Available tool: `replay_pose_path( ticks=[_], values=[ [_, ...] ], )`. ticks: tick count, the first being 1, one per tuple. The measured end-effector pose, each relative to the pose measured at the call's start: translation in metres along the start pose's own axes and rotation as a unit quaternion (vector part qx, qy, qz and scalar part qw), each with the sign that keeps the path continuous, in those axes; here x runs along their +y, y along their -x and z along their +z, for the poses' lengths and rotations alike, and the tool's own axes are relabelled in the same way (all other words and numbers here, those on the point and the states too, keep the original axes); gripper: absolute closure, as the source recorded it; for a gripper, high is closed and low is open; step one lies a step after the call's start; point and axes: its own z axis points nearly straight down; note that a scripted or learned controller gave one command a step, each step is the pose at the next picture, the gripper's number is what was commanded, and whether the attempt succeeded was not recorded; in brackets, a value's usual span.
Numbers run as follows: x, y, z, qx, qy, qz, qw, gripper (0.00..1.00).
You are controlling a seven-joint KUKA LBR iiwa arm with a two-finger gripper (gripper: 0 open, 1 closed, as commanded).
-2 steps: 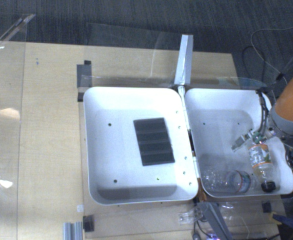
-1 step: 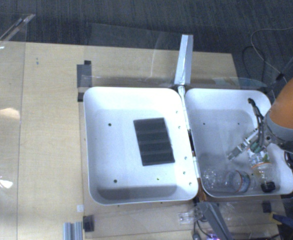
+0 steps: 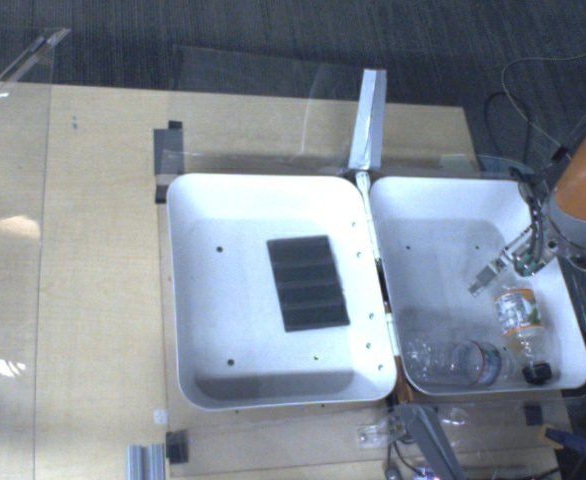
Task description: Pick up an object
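1. You have the gripper (image 3: 498, 268) reaching into the right bin (image 3: 443, 208) from the right. Its metal fingers point toward the bin floor, but the view is too small for you to tell whether they are apart or together.
2. Nothing shows between the fingers, so judge this as the approach step: no object is held yet.
3. Just below the gripper lies a small bottle (image 3: 518, 313) with a printed label, and beyond it a dark cap (image 3: 538, 372).
4. Down and to the left of the gripper lies a clear bottle (image 3: 453, 360) on its side.
5. Far to the left, in the other bin, sits a flat dark block (image 3: 308, 282).
6. Your next move probably calls for descending over the small bottle, the nearest target.
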Motion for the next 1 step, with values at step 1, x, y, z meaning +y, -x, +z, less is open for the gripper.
replay_pose_path(
  ticks=[1],
  values=[
    [0.0308, 0.0067, -0.0308, 0.0, 0.001, -0.022, 0.9998, 0.0]
  ],
)
